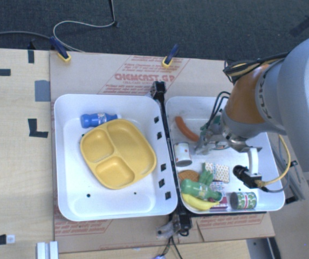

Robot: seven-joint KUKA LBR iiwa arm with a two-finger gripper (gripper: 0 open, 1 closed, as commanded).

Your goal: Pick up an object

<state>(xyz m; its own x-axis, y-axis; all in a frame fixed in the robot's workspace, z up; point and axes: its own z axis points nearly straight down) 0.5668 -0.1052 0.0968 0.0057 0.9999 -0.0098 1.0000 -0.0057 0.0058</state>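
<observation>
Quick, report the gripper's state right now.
Gripper: low in the right bin, beside the sausage and small white can; grip cannot be told.

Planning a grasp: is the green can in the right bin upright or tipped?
Tipped. The green can lies on its side near the right bin's front rim.

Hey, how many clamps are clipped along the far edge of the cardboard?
2. One yellow-and-blue clamp sits near the cardboard's far left corner; the other clamp sits further right along that edge, above the divider between the bins. The arm could hide more to the right.
</observation>
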